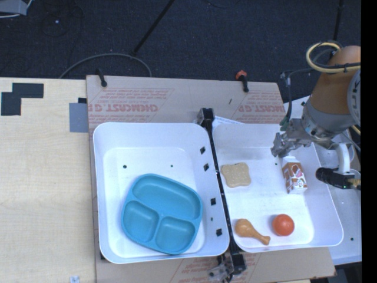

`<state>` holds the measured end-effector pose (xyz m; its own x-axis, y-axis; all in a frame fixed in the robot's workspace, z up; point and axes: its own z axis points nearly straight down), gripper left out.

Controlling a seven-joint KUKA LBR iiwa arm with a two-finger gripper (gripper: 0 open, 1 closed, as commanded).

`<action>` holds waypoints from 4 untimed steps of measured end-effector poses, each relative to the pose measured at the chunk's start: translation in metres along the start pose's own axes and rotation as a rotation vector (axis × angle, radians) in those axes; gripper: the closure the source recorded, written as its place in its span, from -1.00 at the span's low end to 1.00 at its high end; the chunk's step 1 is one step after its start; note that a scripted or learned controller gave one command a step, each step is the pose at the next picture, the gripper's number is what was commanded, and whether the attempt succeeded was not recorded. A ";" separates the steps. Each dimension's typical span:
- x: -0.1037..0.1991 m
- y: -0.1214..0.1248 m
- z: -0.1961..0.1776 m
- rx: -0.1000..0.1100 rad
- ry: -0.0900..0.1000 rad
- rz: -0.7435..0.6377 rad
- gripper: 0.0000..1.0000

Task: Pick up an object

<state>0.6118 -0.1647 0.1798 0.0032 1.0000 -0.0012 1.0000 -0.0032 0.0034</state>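
Note:
The right bin (259,152) holds a tan slice of toast (236,174), a small brown and white carton (294,177), a red tomato (284,224) and a tan drumstick (252,231). My gripper (285,148) hangs over the bin's far right part, just above and behind the carton. The view does not show how the fingers stand, and nothing can be seen held between them.
A blue divided plate (161,213) lies in the left bin (112,146). A black divider (213,181) runs between the bins. Cardboard (177,99) lies under both, on a wooden bench (41,181).

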 end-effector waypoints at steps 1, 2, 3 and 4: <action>-0.001 0.001 -0.054 0.000 0.000 -0.005 1.00; 0.059 0.003 -0.055 0.006 0.004 -0.008 1.00; 0.104 0.002 -0.057 0.007 0.004 -0.007 1.00; 0.155 -0.011 -0.063 0.008 0.004 -0.008 1.00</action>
<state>0.6013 -0.0092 0.2430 -0.0050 1.0000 0.0027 1.0000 0.0050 -0.0041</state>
